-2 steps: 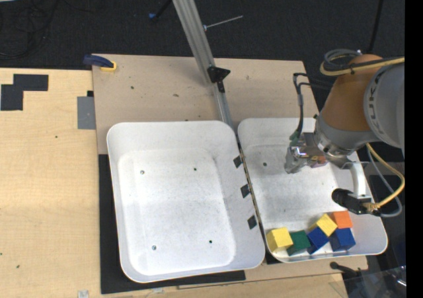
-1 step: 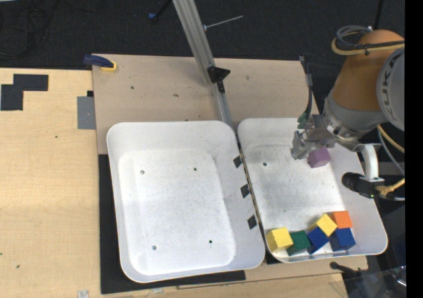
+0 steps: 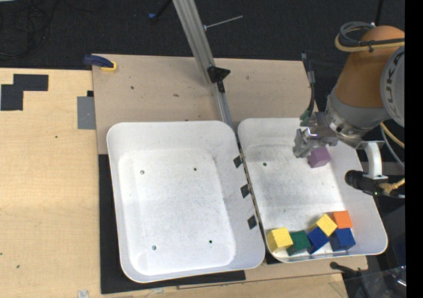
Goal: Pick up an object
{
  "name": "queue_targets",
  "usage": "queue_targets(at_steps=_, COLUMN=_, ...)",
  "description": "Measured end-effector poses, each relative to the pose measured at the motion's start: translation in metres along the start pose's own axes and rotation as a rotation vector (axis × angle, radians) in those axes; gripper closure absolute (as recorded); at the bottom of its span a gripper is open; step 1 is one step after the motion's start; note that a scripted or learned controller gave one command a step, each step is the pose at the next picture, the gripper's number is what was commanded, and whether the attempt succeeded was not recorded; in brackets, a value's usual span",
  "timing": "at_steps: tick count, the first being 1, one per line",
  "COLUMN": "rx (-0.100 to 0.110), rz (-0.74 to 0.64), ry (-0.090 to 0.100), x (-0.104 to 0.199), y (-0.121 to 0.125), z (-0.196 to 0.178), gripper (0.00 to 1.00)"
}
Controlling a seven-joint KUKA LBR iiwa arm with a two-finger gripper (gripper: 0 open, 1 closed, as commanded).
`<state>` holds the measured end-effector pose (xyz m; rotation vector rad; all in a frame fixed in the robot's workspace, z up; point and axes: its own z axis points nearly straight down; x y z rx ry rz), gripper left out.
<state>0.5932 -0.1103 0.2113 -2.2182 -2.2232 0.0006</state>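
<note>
In the right bin (image 3: 291, 191), my gripper (image 3: 309, 143) hangs over the far right part. A purple block (image 3: 320, 156) sits right against its lower right side; whether it is gripped or just lying beside the gripper is unclear. Several more blocks are clustered in the bin's near right corner: a yellow block (image 3: 279, 237), a green block (image 3: 299, 242), a second yellow block (image 3: 326, 224), a blue block (image 3: 317, 240), an orange block (image 3: 342, 218) and another blue block (image 3: 343, 240).
The left bin (image 3: 114, 141) lies beside the right one, joined to it by black clips (image 3: 244, 190). A slanted aluminium rail (image 3: 195, 32) rises behind the bins. A blue and yellow clamp (image 3: 100, 62) sits at the bench's far left corner.
</note>
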Motion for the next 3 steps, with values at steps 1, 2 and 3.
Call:
queue_targets(at_steps=1, rx=0.003, rz=-0.001, ry=0.002, x=0.051, y=0.008, z=0.008, gripper=1.0)
queue_targets(at_steps=2, rx=0.002, rz=-0.002, ry=0.002, x=0.104, y=0.015, z=0.014, gripper=1.0)
queue_targets(at_steps=3, rx=0.001, rz=-0.002, ry=0.002, x=0.154, y=0.03, z=0.015, gripper=1.0)
